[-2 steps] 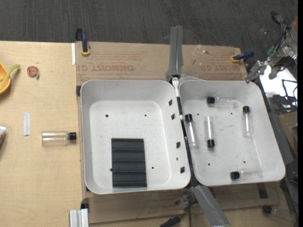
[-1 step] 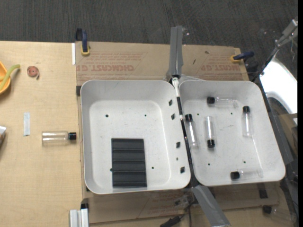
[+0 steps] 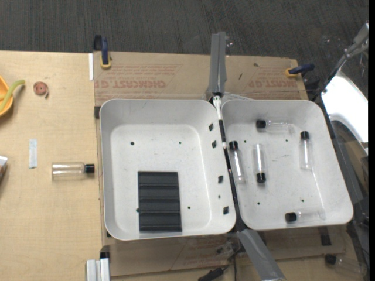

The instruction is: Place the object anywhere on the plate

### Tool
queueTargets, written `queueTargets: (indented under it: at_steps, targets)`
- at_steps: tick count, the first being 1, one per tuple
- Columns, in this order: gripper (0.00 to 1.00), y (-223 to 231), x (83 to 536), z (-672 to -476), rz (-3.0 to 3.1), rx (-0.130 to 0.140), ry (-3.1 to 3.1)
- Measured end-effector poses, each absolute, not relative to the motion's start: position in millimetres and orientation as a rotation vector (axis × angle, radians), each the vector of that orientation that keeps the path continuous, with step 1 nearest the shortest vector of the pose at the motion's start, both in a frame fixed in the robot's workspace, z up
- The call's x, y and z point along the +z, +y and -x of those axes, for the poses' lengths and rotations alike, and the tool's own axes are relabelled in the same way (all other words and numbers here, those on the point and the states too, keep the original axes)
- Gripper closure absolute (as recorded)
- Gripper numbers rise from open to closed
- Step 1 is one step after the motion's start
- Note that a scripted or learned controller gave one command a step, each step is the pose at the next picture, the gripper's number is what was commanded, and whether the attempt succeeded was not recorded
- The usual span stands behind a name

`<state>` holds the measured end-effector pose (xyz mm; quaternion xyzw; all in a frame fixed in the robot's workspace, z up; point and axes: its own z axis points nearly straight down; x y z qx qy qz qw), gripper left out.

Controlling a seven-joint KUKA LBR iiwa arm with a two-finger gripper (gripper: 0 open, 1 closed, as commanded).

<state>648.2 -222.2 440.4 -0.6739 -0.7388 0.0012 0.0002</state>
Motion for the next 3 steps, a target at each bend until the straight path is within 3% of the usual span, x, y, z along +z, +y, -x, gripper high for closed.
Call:
queueTargets:
  at_steps: [1, 2, 3]
  targets:
    - [0.00, -168, 440, -659.7, 2.331, 0.006, -2.104]
    - [0.00, -212, 439, -642.0, 2.493, 0.008, -1.907]
    - [0.00, -165, 440, -659.5, 2.727, 0.006, -1.559]
